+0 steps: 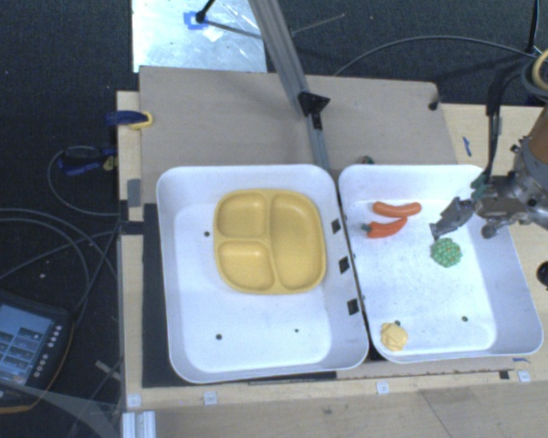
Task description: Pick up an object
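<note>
Hovering over the right-hand bin (pixel 502 327), the pincer (pixel 458 219) sits at the end of the grey arm reaching in from the right. Its two fingers look spread apart, one dark tip low and leftward, the other back toward the wrist, with nothing between them.

Candidate objects, placed relative to the pincer:
- green ball (pixel 446 252): just below the pincer, very near the lower fingertip. Contact or a small gap, cannot tell from this slant.
- two sausages, upper (pixel 396 209) and lower (pixel 386 228): to the pincer's left, lying side by side and nearly touching.
- small yellow lump (pixel 395 337): well below and to the left, near the bin's front wall.
- yellow divided plate (pixel 270 241): far to the left, alone in the left bin (pixel 187 336).

Judgement: the ball is the likeliest target, since the pincer is parked almost on top of it with fingers ready to straddle. No grasp yet. The objects are scattered loosely, presumably so each can be approached without crowding. Risk: a round, bumpy ball may roll off a fingertip if the descent is off-centre.
</note>
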Robot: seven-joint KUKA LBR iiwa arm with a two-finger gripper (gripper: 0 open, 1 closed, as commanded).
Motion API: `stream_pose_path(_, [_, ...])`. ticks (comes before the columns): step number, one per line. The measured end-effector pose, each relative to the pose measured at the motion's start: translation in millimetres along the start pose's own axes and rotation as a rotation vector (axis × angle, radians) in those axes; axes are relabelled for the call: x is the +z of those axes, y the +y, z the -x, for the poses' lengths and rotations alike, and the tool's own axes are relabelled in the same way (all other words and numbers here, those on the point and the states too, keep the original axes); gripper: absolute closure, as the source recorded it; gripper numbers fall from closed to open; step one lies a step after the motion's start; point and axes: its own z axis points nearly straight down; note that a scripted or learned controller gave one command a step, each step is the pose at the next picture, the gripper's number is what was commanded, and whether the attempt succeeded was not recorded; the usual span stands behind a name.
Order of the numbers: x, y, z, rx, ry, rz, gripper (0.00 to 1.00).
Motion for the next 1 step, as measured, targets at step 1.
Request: stream_pose_path(1, [-0.2,0.1,0.1,0.002,0.0,0.001,0.0])
